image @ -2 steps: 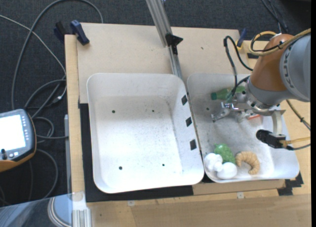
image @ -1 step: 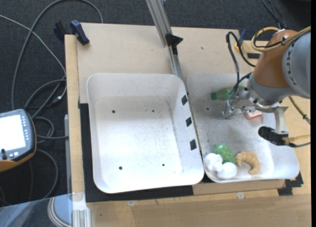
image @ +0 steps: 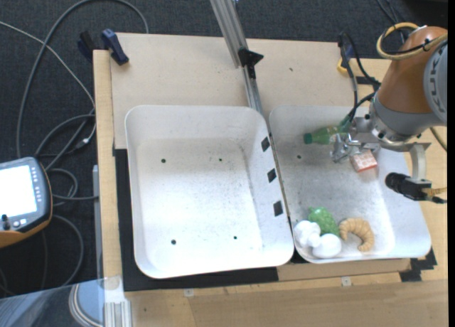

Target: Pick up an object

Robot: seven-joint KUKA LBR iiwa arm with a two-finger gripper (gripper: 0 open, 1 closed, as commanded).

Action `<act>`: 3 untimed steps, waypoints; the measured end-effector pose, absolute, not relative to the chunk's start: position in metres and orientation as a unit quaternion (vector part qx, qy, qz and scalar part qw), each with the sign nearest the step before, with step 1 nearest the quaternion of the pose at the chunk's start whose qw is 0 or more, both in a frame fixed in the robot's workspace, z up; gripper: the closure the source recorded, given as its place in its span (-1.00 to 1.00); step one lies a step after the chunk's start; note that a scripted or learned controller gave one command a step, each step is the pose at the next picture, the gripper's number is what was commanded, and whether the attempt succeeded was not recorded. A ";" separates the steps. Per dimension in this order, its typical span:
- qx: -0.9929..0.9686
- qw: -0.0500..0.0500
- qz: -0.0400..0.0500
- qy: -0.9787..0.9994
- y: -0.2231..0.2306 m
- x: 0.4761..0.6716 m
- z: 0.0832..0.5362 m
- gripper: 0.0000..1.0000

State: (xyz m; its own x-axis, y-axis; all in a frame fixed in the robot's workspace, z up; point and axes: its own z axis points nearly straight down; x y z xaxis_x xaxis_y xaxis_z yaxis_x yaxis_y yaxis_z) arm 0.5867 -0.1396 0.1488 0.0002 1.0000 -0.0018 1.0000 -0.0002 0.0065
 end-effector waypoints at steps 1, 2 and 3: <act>0.707 0.004 0.002 0.708 -0.145 0.590 0.213 1.00; 0.706 0.004 0.003 0.708 -0.137 0.597 0.273 1.00; 0.707 0.003 0.002 0.708 -0.137 0.598 0.294 1.00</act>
State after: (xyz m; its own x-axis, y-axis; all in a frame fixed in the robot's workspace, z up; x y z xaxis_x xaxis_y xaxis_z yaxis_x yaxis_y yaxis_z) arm 0.5978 -0.1365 0.2935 -0.0014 1.0000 -0.0017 1.0000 0.0015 0.0060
